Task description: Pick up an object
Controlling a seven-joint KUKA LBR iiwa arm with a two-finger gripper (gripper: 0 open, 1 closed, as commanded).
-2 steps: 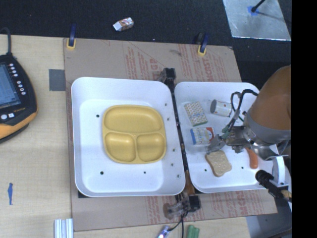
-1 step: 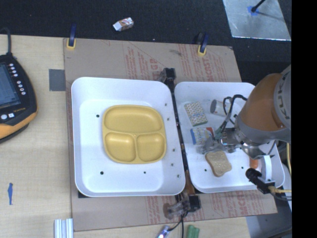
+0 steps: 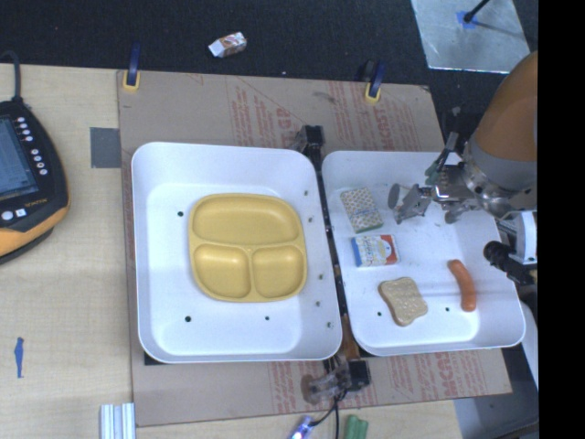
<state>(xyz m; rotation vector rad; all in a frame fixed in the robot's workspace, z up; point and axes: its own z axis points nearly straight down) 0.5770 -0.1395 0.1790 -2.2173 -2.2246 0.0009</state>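
The right white bin (image 3: 494,332) holds several small objects. A green-patterned pad (image 3: 362,208) lies at its upper left, with a blue, white and red packet (image 3: 375,250) just below it. A tan bread slice (image 3: 403,301) lies near the front, and an orange sausage (image 3: 462,284) sits to its right. My gripper (image 3: 405,201) hovers over the upper middle of this bin, right of the patterned pad and apart from it. It is open with nothing between its fingers.
The left white bin (image 3: 164,323) holds a yellow divided plate (image 3: 247,246). A teach pendant (image 3: 23,176) lies at the bench's left edge. Clamps (image 3: 373,80) pin the cardboard at the back. The arm's body (image 3: 507,126) looms over the right bin's far right corner.
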